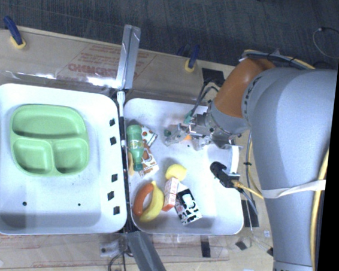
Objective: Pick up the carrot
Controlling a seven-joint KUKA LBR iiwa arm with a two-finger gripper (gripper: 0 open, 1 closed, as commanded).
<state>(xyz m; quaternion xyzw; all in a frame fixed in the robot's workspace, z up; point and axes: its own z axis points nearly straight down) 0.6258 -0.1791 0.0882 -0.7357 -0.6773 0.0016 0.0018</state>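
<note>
The carrot point(142, 196) lay well below and left of the gripper point(182, 133), curled against the banana point(155, 207), ungrasped. Whether the gripper was clenched or released could not be told, so the pick remained undone.

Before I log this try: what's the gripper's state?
Two-finger gripper: cannot be told; it hovers over the right white bin.
</note>
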